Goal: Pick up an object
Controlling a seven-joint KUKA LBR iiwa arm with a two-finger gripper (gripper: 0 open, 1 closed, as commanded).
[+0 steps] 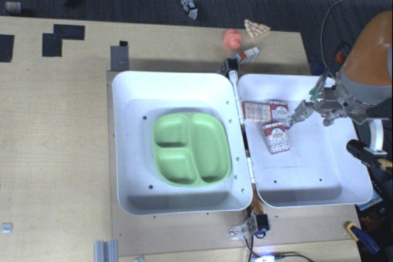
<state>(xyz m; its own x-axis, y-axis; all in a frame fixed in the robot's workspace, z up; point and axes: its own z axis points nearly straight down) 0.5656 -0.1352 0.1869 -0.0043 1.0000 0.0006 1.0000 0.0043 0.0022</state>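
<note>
Gripper sits low in the right bin, tips just at 3 o'clock of the two red-and-white packets; can't tell its opening. I'd center over the lower packet, descend square, then close.

The wooden bench bears two white bins and a pink ball.

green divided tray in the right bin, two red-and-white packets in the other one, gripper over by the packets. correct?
Bins swapped. The camera view shows the green three-compartment plastic tray in the left white bin and the two red-and-white packets in the right white bin. The gripper is by the packets, as you said.
</note>
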